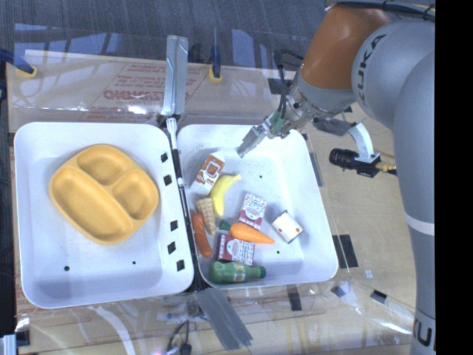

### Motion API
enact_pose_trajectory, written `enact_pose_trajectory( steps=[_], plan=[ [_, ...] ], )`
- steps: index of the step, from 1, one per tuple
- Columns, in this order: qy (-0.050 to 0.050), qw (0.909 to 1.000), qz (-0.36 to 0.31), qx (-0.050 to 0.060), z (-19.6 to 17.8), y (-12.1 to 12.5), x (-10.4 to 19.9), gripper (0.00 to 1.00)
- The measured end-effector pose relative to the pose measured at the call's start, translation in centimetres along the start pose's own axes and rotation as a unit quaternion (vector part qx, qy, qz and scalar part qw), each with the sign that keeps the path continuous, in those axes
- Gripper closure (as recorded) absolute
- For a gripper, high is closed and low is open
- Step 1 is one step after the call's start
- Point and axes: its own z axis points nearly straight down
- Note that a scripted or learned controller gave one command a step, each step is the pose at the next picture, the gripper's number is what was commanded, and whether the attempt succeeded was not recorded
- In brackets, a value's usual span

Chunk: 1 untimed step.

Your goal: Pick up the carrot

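The carrot [252, 234] lies flat in the right bin [314, 220], between a red-and-white packet [253, 208] and another packet [236, 250]. It looks like a light, stiff, smooth toy; its thick middle seems the best grip. The gripper [251, 142] hovers over the bin's far side, fingers close together, holding nothing. The left bin [29, 272] holds 1 yellow divided plate [103, 192].

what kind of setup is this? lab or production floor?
Most likely a robotics lab's pick-and-place test bench. A KUKA arm with its gripper hangs over the right bin, which holds toy food such as a carrot and banana; a yellow divided plate sits in the left bin.
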Motion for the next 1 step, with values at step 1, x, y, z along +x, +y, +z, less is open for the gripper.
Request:
enact_pose_trajectory(
  steps=[1],
  plan=[
    [0.0,0.9878,-0.156,0.0,-1.87,-5.82,3.9,0.0]
  ],
)
